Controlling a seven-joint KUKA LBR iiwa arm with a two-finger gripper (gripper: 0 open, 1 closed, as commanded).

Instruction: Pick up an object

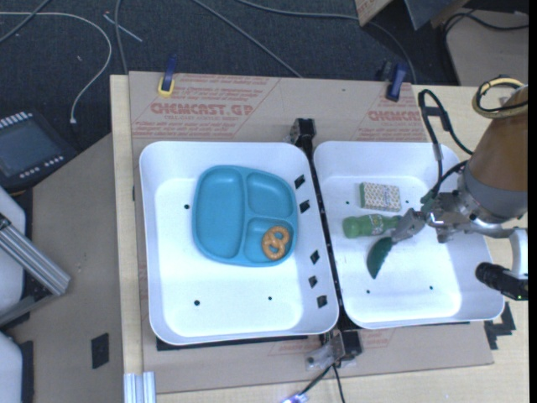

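In the right bin (436, 300) lie three items: a light green bottle-shaped object (366, 224), a dark green leaf-shaped piece (377, 258) just below it, and a speckled green-edged packet (379, 196) above. My gripper (409, 225) reaches in from the right and sits low, right at the near end of the light green object and the upper tip of the dark green piece. Whether it touches either I cannot tell.
The left bin (168, 292) holds a blue divided plate (225, 212) with a pretzel (275, 242) in its lower right compartment. Black clips run along the divider between the bins. Cables hang beside the arm at the right.
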